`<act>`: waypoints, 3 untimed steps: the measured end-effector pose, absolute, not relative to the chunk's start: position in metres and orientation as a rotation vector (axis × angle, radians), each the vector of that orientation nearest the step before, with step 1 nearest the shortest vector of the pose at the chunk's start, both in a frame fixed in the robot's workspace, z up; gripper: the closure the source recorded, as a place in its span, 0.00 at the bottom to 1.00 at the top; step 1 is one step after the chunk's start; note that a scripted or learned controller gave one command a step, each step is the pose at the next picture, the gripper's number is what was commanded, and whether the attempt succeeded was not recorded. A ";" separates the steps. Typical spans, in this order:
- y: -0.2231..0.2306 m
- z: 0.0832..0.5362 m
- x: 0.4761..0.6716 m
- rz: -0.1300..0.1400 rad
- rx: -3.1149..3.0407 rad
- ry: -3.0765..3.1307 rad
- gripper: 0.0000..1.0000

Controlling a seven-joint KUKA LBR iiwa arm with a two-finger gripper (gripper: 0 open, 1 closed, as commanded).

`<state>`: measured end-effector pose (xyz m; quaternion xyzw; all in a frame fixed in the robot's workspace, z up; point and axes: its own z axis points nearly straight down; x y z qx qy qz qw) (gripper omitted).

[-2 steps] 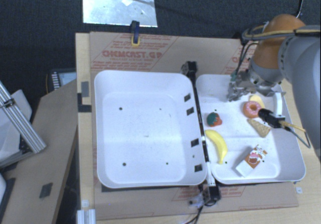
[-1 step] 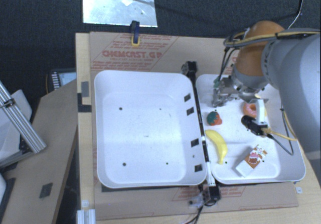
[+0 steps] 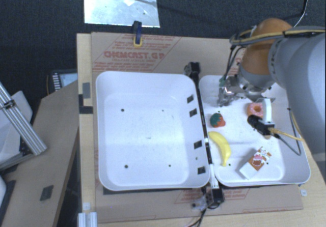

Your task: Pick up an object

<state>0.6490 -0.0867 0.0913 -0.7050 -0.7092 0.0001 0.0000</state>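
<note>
Claw [image 3: 225, 97] state unclear, over right bin [image 3: 295, 172] holding banana [image 3: 221, 147], strawberry [image 3: 218, 119], small box [image 3: 256, 162]

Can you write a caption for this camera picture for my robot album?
Robot gripper hovers in the right bin near a strawberry, banana and small box.

Right bin [image 3: 295, 170] — strawberry [image 3: 218, 119] behind banana [image 3: 221, 147], box [image 3: 255, 163] right.
</note>
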 end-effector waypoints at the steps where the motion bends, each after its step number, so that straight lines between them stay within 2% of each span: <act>1: -0.036 0.189 0.609 -0.008 -2.213 -2.233 1.00; 2: 0.002 0.182 0.581 0.004 -2.209 -2.228 1.00; 3: 0.089 0.183 0.641 -0.007 -2.208 -2.236 1.00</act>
